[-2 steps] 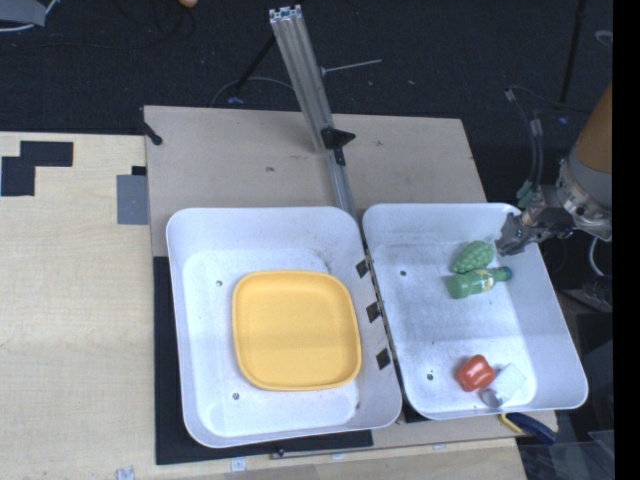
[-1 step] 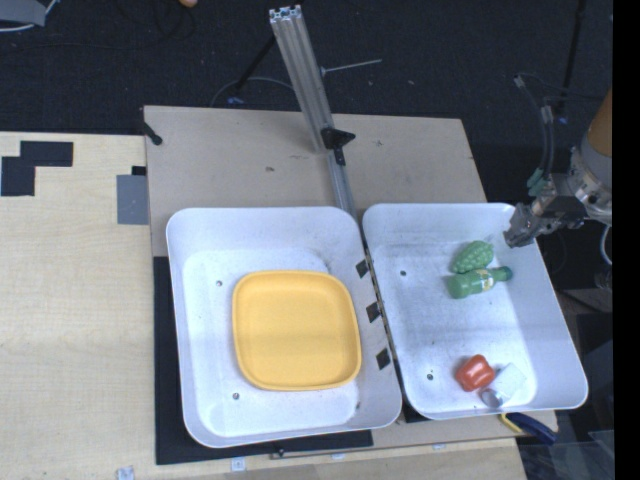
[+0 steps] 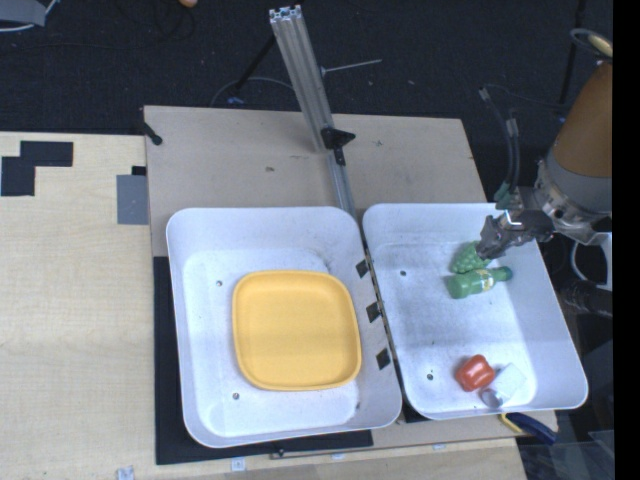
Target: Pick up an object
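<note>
Left bin (image 3: 190, 238): yellow plate (image 3: 296, 329), flat. Right bin (image 3: 560, 348): green toy (image 3: 472, 274) near far right corner, long axis roughly left-right; red object (image 3: 475, 372) at near edge. End effector (image 3: 497, 236) just up-right of green toy, touching or nearly so; finger state cannot be told. Nothing visibly clamped.

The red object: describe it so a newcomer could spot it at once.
Look in the right bin, at its near corner. The red object lies there beside a small pale item. It is the one red thing, far from the green toys under the pincer.
</note>
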`<state>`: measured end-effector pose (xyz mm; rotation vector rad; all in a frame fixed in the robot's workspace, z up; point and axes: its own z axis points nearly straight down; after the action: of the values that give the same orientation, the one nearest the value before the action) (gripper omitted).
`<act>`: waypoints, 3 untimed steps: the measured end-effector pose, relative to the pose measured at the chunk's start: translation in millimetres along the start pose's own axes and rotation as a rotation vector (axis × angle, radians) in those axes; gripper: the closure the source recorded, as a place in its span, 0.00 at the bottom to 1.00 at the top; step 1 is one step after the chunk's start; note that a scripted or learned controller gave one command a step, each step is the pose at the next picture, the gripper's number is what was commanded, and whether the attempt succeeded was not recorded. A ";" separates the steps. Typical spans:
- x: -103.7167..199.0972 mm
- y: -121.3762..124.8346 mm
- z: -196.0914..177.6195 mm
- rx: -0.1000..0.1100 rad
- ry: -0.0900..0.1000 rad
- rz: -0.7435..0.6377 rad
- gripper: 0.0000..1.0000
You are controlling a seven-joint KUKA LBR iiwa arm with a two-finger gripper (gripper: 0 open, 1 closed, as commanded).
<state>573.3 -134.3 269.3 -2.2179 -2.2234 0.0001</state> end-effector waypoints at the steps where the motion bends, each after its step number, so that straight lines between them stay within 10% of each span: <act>1: 59.6 1.5 8.9 0.000 0.000 -0.001 1.00; 3: 147.7 -17.5 23.4 0.000 0.000 0.000 1.00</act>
<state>555.4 13.5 246.0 -2.2178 -2.2237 0.0000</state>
